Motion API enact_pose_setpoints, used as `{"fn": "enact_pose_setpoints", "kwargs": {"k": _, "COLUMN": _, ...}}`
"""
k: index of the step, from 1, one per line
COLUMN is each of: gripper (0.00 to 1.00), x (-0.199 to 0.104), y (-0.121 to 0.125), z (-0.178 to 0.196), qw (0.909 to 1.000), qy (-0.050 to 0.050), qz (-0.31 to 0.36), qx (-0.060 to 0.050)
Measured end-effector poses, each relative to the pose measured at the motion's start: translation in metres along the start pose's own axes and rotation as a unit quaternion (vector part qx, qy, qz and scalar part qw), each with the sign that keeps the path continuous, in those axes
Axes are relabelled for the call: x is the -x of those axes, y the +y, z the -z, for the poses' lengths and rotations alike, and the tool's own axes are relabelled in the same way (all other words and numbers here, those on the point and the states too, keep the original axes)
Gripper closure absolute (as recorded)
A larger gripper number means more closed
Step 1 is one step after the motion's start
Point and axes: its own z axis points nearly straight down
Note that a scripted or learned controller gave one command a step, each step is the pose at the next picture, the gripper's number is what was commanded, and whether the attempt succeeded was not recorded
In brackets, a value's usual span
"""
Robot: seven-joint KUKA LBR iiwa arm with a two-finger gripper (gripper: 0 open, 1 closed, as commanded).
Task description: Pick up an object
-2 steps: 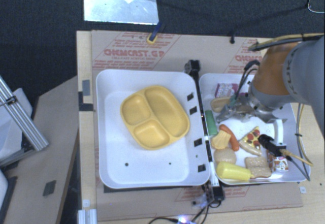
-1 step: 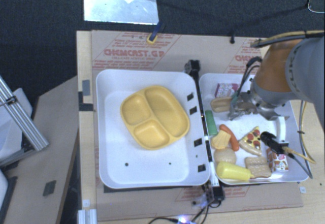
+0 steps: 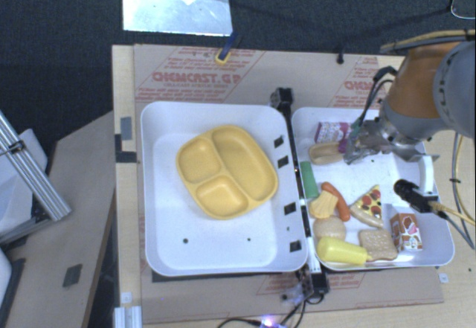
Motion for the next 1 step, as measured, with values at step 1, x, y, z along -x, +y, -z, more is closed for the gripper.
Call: {"fn": "enact_pose_setpoints", "kwargs": {"k": 1, "gripper": 1.0, "x": 0.0075, "y": -0.0001, "z": 0.0618, "qw": 1.0, "qy": 0.0, "qz": -0.001, "qx": 0.001}}
